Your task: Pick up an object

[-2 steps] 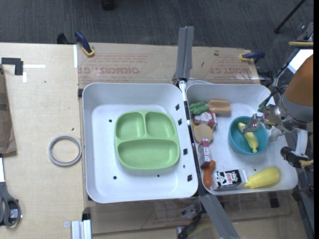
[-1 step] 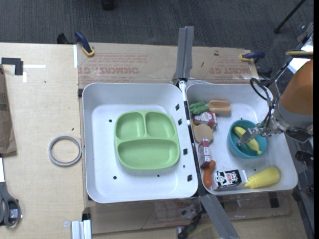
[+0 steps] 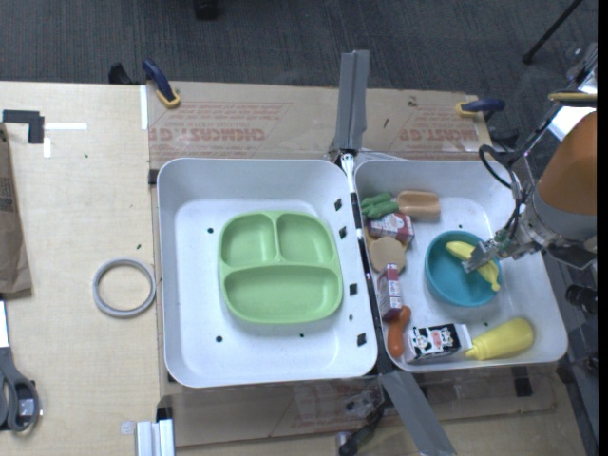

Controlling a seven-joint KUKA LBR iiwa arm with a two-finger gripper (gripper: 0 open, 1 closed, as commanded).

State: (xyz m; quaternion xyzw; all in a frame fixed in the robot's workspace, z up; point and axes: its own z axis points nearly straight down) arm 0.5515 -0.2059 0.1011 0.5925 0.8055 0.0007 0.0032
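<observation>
Gripper sits low inside the round blue plastic bowl in the right white bin, its tip at a yellow banana-shaped toy; finger state cannot be told. Items crowd that bin's left wall, and a yellow squeeze bottle lies near its front rim. Left white bin carries a green divided plastic plate with open floor all round.

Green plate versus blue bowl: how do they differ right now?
The green plate lies in the left bin; the blue bowl sits in the right bin. The green plate is wider, flat and split into three compartments; the blue bowl is round and deeper. The blue bowl holds yellow pieces with the gripper over it. Both sit upright.
</observation>
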